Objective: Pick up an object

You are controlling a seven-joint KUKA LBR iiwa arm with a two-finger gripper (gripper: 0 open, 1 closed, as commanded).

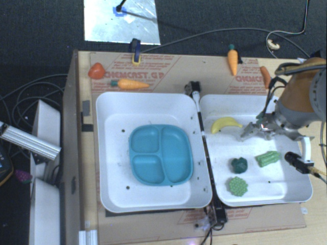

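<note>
— Bins first: what lies in each?

— Left bin (110,137) holds a blue divided plate (161,154). Right bin (291,190) holds a yellow banana (225,124) near its upper left, a dark green lump (238,164) at its middle, a light green bumpy ball (237,186) just below that, and a green ridged piece (267,158) to the right.

— And your hand?

— My gripper (251,131) hangs low over the right bin, just right of the banana and apart from it. Its fingers (248,132) stand a little spread, with nothing between them.

— Anything outside the bins?

— Three carrots on the board: one (130,84) beside an orange lump (96,71), one (233,60) upright, one (265,76) by my arm.
</note>
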